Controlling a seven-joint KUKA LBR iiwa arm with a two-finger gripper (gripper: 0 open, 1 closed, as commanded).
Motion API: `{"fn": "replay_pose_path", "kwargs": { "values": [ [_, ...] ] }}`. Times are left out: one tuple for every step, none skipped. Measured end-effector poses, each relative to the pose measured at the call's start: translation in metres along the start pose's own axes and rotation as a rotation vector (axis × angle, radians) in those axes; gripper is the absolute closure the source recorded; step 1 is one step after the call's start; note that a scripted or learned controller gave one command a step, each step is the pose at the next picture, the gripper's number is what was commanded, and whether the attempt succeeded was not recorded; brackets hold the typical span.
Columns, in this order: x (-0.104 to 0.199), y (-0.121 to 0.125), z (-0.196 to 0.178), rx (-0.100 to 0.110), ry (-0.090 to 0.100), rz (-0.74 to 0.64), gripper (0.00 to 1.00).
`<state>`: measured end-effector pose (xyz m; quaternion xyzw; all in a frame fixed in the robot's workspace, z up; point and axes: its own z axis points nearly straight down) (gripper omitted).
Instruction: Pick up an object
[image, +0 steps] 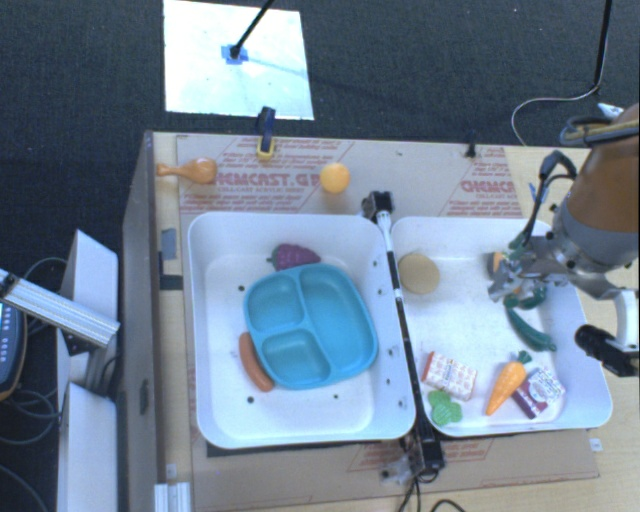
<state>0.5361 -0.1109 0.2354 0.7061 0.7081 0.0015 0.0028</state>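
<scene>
Above, the pincer (512, 285) hangs over the right bin (470, 330) near the green bean (528, 328); finger state indiscernible.

1. On the brown cardboard sheet (420, 185) lying under the two bins on the counter, you can read red block letters at about 11 o'clock of the left bin (215, 255): "CHEMCAST.GR", with the last letters cut off by an orange ball (334, 178).
2. At 12 o'clock of the right bin (450, 290), the same red print repeats on the cardboard, turned slantwise; you can make out roughly "CHEMCAST", the rest too blurred.
3. The small red-and-white packet (448, 373) in the right bin carries print, too small for you to read.
</scene>
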Motion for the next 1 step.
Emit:
{"fn": "replay_pose_path", "kwargs": {
  "values": [
    [0.0575, -0.0012, 0.0002, 0.004, 0.002, -0.001, 1.00]
  ]
}}
